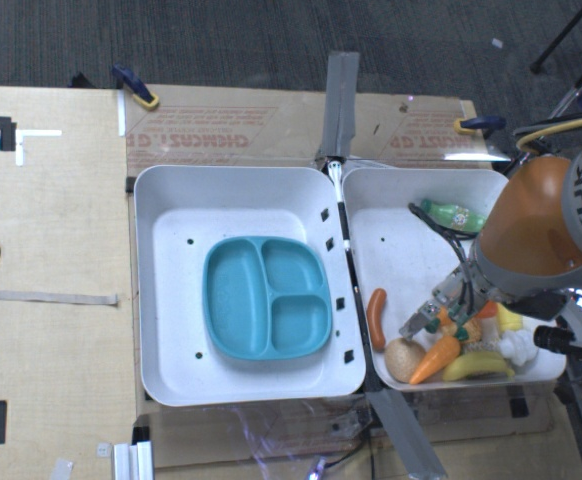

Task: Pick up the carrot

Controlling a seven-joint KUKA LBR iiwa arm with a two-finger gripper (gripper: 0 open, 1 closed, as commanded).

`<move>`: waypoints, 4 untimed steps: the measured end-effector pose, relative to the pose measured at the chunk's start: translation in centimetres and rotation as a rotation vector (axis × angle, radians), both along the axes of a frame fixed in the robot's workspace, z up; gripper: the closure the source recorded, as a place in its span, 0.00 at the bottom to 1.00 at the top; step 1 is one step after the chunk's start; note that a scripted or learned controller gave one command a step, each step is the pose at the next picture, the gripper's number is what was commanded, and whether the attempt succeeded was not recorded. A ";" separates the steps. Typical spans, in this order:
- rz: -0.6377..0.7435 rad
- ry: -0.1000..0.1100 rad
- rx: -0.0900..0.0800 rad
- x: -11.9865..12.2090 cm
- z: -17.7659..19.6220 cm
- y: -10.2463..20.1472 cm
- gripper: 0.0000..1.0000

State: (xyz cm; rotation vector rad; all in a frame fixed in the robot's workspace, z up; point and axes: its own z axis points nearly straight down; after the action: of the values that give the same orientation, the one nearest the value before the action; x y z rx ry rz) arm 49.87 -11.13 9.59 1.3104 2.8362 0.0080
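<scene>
Carrot [435, 358] lies in right bin's [391, 208] front corner btwn potato [403, 359] & banana [477, 367], pincer [439, 314] just above it, can't tell if open; approach step, next needs lowering onto it.

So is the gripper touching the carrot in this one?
Cannot tell. In the camera view the gripper sits right above the carrot's upper end among the other toys, and the slanted angle shows neither clear contact nor a clear gap.

Orange carrot [434, 359], lying tilted, right bin's front
</scene>
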 end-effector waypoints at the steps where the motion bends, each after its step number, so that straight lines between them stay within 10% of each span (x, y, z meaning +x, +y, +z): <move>1: -0.216 0.004 0.005 -1.6 -0.1 1.0 0.00; 2: -0.213 0.002 0.004 -1.4 0.8 0.9 1.00; 3: -0.211 0.015 0.004 -0.8 9.6 6.7 1.00; 4: -0.211 0.015 0.003 -0.8 9.6 6.7 0.00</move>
State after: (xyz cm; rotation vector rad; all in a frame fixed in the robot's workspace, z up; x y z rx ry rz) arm 49.09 -4.43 19.18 1.6092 2.6950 -0.0001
